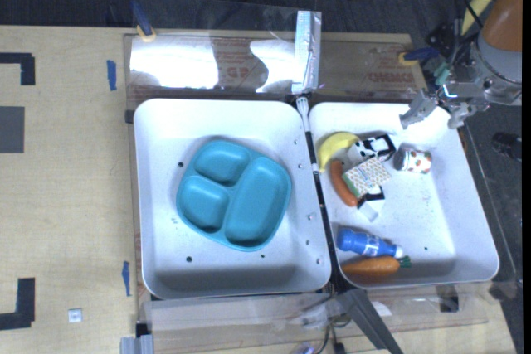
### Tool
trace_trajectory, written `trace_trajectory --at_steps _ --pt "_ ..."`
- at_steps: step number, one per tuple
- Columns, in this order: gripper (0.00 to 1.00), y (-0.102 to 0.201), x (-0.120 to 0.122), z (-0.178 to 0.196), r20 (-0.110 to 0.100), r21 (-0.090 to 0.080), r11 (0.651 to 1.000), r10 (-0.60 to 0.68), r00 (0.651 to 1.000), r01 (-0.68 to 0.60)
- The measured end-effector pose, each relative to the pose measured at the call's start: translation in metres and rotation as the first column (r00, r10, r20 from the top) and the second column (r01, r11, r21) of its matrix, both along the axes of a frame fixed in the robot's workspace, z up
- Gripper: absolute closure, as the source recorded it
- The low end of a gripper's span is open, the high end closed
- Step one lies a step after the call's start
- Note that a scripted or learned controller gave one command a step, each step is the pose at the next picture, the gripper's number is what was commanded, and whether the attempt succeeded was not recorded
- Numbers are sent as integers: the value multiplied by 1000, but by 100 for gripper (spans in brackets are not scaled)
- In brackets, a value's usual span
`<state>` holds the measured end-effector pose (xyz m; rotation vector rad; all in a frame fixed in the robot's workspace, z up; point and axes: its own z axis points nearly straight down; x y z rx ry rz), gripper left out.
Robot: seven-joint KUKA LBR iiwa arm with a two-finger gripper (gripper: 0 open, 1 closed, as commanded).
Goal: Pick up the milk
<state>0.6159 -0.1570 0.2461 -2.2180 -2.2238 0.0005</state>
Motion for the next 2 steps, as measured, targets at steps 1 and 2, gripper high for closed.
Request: trace_trajectory --at_steps 1,2 --pt "0 67 52 -134 6 -1 992 124 992 -124" --pt "0 87 52 -4 4 -1 980 200 980 -200"
